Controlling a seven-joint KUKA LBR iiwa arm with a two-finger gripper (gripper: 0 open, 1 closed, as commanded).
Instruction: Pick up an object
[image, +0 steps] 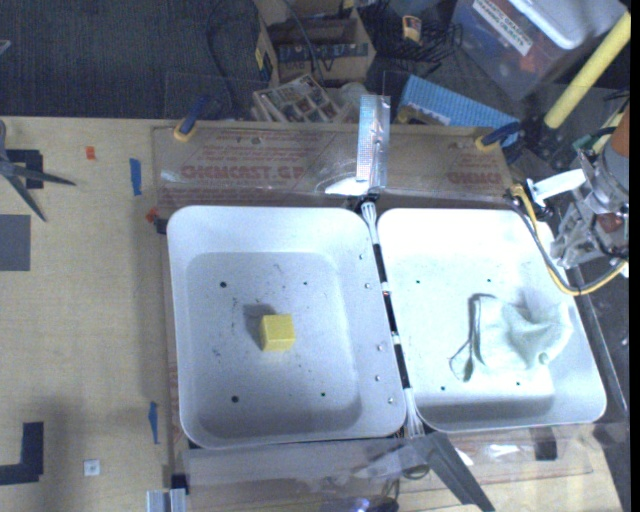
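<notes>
A small yellow block (278, 332) lies near the middle of the left white bin (200, 250). A crumpled pale cloth (518, 335) with a grey strap-like edge rests in the right white bin (440, 240), towards its right side. My gripper (574, 243) hangs at the far right, over the right bin's outer rim, above and to the right of the cloth. It is well apart from both objects and nothing is seen in it.
A yellow cable (560, 280) loops down from the wrist along the right bin's edge. A clear plastic sheet and clamps (190, 125) line the back of the bench. Clutter and a yellow pole (590, 65) stand behind.
</notes>
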